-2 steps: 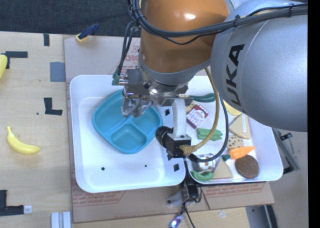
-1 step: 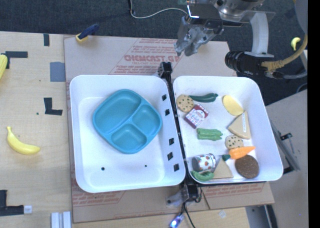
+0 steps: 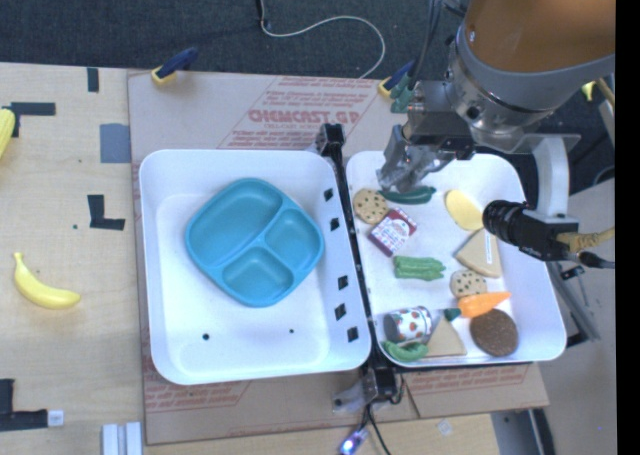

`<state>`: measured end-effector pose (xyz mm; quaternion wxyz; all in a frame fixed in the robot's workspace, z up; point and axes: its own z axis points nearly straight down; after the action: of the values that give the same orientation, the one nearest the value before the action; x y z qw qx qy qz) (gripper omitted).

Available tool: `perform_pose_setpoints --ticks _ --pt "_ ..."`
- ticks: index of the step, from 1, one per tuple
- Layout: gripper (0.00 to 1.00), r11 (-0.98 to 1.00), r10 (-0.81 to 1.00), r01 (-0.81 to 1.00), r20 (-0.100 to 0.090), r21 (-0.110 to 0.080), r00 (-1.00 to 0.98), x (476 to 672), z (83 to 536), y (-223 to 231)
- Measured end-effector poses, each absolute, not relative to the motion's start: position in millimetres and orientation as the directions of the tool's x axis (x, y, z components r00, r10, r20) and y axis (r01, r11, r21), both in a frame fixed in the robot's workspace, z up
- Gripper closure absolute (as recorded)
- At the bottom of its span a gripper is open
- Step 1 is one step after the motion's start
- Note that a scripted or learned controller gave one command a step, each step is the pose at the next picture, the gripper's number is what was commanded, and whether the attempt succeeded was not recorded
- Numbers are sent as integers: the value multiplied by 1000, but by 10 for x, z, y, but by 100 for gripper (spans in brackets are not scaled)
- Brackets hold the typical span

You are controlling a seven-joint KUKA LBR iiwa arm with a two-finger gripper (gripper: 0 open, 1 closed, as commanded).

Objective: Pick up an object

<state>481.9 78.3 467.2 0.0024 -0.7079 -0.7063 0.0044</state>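
Note:
My gripper point(image 3: 402, 175) hangs over the far left part of the right bin point(image 3: 505, 171), just above a dark green piece point(image 3: 416, 194). Near it lie a chocolate-chip cookie point(image 3: 369, 206), a small red packet point(image 3: 391, 232), a green bean pod point(image 3: 417, 267) and a yellow oval piece point(image 3: 462, 208). Further toward the front are a sandwich wedge point(image 3: 482, 256), a second cookie point(image 3: 467, 283), a carrot point(image 3: 481, 304), a brown patty point(image 3: 494, 332), a small can point(image 3: 409, 322) and a green leaf point(image 3: 402, 350).
The left bin point(image 3: 165, 273) holds a blue divided plate point(image 3: 255, 240). A yellow banana point(image 3: 40, 286) lies on the bench at the left. A black divider with clips point(image 3: 345, 243) runs between the bins. The arm's body fills the upper right.

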Motion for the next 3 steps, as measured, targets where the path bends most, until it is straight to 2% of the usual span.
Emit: perform_pose_setpoints --ticks 1,2,3 --pt "100 8 1000 1000 0 -1 -8 4842 4961 1547" --pt "100 1 1000 1000 -8 -21 -1 4816 3361 1581" --pt "100 2 1000 1000 -2 -4 -2 5024 3414 1736"
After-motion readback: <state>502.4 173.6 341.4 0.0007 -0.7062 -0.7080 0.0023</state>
